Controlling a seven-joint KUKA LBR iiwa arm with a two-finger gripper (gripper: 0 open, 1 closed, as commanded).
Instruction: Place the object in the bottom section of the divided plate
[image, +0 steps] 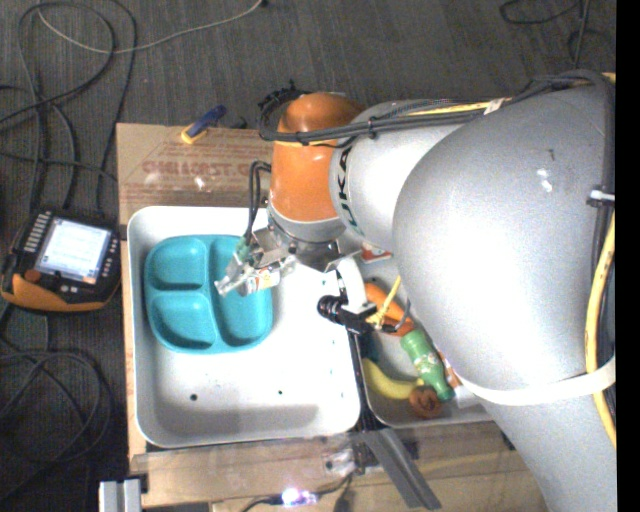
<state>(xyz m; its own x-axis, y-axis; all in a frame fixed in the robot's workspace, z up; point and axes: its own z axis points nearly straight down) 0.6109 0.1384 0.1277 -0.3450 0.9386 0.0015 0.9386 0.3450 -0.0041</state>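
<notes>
The big grey arm (480, 250) reaches in from the right, and its orange band (310, 165) sits over the top right corner of the left bin (250, 400). Below the band, the gripper (243, 275) points down and left, right above the right edge of the blue plate (205, 290). I cannot tell what state the gripper is in or if it has anything; the tip is a small shiny blur with a bit of green on it.

There are two white bins side by side. There is one blue plate, and it lies in the top left part of the left bin. It has three sections. The one along its right edge is under the gripper tip.

The right bin (385, 410) is mostly hidden under the arm. Along its left edge I can count a yellow banana (385, 382), a green bottle (428, 365), something orange like a carrot (385, 300) and a small brown thing (425, 402). More may be hidden.

Off the bench to the left, one handheld screen (65, 258) lies on the floor. A blue and yellow tool (203, 123) lies at the top edge of the bench.
</notes>
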